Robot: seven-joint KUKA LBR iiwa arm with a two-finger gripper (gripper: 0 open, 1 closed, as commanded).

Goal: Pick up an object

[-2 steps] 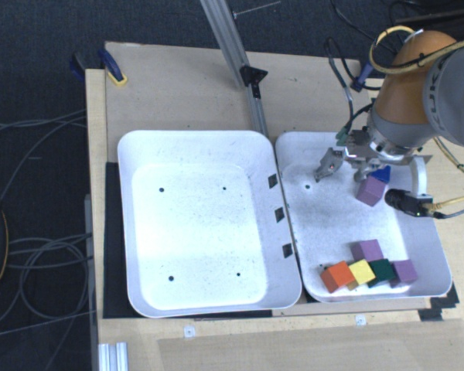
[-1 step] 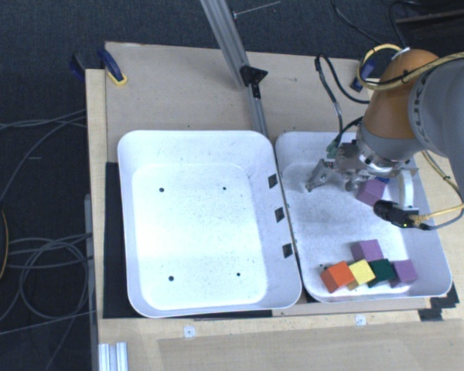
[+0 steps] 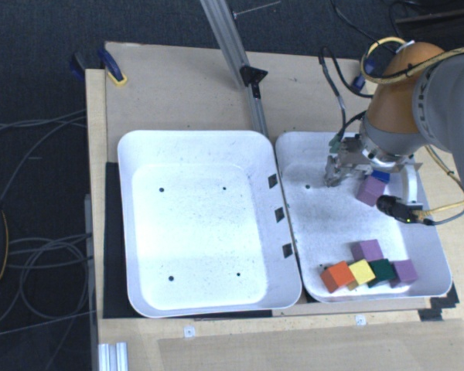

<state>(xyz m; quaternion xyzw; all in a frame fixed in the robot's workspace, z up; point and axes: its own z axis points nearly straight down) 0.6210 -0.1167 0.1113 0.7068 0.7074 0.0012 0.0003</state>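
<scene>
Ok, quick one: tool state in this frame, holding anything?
Tool: low in the right bin, nothing seen between its fingers; open or shut cannot be told.

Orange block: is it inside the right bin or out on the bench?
Inside. The small orange block lies on the floor of the right shallow white bin, near its front rim, touching a yellow block.

grey arm reaches in from the right, wrist bent downward

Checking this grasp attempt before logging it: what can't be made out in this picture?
- Gripper: fingers small and blurred; open or shut is unclear.
- Purple block: partly covered by the arm; contact unclear.
- Green block: partly hidden among the other blocks.
- Right bin: far corner covered by the arm.
</scene>
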